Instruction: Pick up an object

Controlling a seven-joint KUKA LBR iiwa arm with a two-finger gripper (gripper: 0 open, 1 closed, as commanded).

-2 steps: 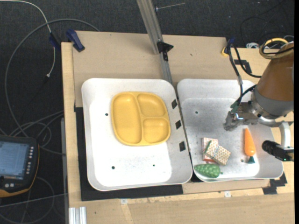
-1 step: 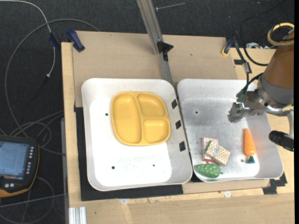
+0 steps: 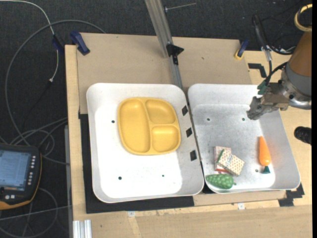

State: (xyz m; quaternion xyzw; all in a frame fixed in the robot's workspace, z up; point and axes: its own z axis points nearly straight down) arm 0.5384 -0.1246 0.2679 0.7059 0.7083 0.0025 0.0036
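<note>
While my gripper hangs over the upper right part of the right bin, nothing is in hand yet — this is the approach, before any grasp. From up here I cannot tell whether I'm wide or narrow; the tip is a grey blur against the bin floor, and no object shows at it.

Candidates are all down at the near end of this bin. A toy carrot, orange with a small green tip, lies lengthwise close to the right wall, apart from everything else. To its left sits a small patterned box, tilted and seemingly resting on something reddish, and just below that a green vegetable-like toy presses against the front rim. Over in the left bin rests a yellow divided tray, flat and broad — a poor fit for two fingers, I'd judge.

Carrot looks the cleanest pick: isolated, slim, nothing crowding it. Next move, as I read it, calls for travelling toward the near edge until I'm above its middle, turning to close across its narrow width, then descending. The wall nearby is the risk.
</note>
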